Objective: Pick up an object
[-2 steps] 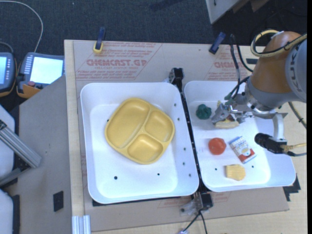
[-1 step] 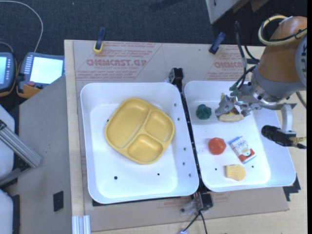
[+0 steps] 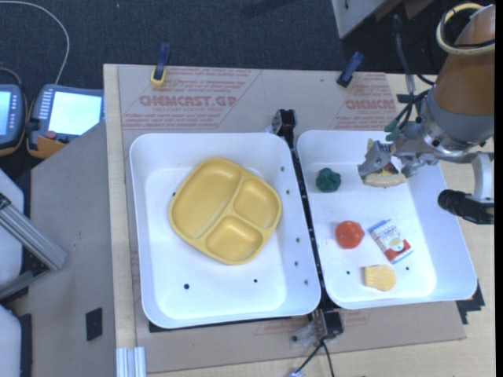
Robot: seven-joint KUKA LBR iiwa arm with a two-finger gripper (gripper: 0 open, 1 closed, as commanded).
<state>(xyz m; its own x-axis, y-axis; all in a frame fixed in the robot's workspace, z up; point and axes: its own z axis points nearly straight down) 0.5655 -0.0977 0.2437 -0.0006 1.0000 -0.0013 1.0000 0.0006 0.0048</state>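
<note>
My gripper [image 3: 380, 163] hangs over the far part of the right bin [image 3: 440, 285]. A pale beige, bun-like piece [image 3: 385, 180] lies directly under its tip, touching or very close to it. Whether the piece is gripped is not visible. A dark green lump [image 3: 328, 180] sits just left of the gripper. A red round thing [image 3: 349, 234], a small red, white and blue carton [image 3: 391, 240] and a yellow wedge [image 3: 380, 277] lie nearer the front of the same bin.
The left bin [image 3: 157, 289] holds a yellow divided plate [image 3: 226, 220] near its middle. A black divider rail [image 3: 302, 210] runs between the two bins. Blue clamps [image 3: 160, 63] [image 3: 350, 69] sit on the far edge of the board.
</note>
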